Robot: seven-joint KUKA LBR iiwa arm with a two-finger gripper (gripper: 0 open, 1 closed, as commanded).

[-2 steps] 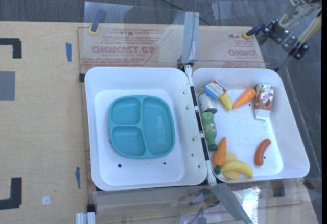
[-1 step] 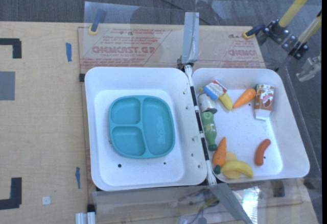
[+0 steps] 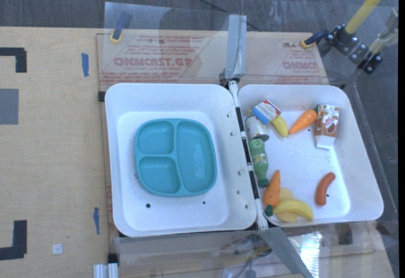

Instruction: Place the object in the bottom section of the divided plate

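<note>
I cannot tell if the hand is apart or together.

The things to pick from all lie in the right bin (image 3: 364,144). The blue divided plate (image 3: 176,157) lies flat in the left bin (image 3: 120,144), near its middle. All three of its sections are bare: two small ones on the left side and one big one on the right side.

In the right bin, a green bottle (image 3: 259,159) lies along the wall next to the left bin. A small grey pot (image 3: 254,126) sits just above it. A little red, white and blue box (image 3: 266,109) is near the top, with a yellow piece (image 3: 279,125) touching it. An orange carrot (image 3: 302,121) lies tilted beside that. A brown and white carton (image 3: 327,125) is near the right wall. A red sausage (image 3: 324,188) lies by itself lower down. A second carrot (image 3: 273,188) and a yellow banana (image 3: 295,209) are close together in the bottom left corner.

The middle of the right bin is open white floor. The plate has white floor on all sides. A thin wall (image 3: 243,144) stands between the two bins.
</note>
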